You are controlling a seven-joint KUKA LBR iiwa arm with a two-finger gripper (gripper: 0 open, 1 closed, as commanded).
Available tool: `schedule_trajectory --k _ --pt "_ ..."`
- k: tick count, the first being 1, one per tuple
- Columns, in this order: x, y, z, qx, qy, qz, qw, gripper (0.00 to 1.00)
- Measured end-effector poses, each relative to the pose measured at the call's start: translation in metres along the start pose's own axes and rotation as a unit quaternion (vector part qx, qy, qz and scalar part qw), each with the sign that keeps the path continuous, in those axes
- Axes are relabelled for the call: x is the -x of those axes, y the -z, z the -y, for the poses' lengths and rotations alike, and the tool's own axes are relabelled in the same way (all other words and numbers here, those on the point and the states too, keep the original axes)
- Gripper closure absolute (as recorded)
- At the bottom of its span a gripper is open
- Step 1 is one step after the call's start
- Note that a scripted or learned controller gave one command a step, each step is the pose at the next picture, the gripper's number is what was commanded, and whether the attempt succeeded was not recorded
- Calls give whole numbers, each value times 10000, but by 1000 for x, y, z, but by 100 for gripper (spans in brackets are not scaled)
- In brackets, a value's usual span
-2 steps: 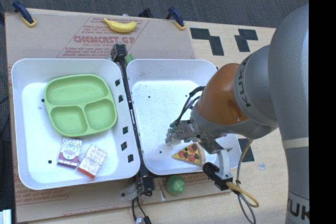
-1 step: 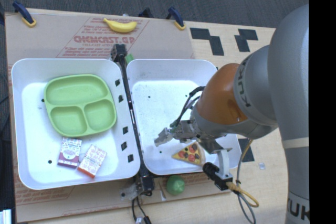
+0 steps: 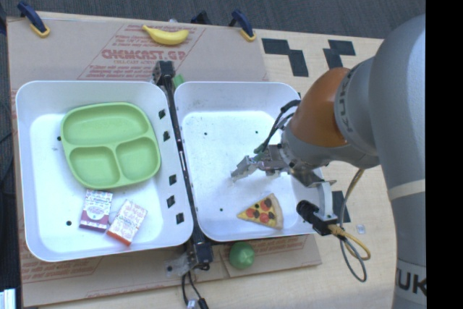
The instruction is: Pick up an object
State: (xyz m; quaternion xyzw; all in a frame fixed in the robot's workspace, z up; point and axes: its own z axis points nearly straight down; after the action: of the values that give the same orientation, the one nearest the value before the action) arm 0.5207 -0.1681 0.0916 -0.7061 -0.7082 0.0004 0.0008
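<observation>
a: where is the arm's tool (image 3: 242, 168) now?

b: it hangs over the right shallow white bin (image 3: 217, 94), just above and left of the flat toy pizza slice with red dots (image 3: 262, 212). nothing sits between its fingers; whether they stand apart or together cannot be told.

a: so which step is this?

b: likely the approach, grasp not yet made. the pizza slice lies near the bin's front edge, closest to the tool.

a: and next?

b: probably a short shift toward the slice, then a descent. flat pieces are hard to pinch.
</observation>
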Motion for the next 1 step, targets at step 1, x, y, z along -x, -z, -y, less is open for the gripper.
schedule_trajectory --k 1 --pt "39 0 -36 3 6 -3 10000 0"
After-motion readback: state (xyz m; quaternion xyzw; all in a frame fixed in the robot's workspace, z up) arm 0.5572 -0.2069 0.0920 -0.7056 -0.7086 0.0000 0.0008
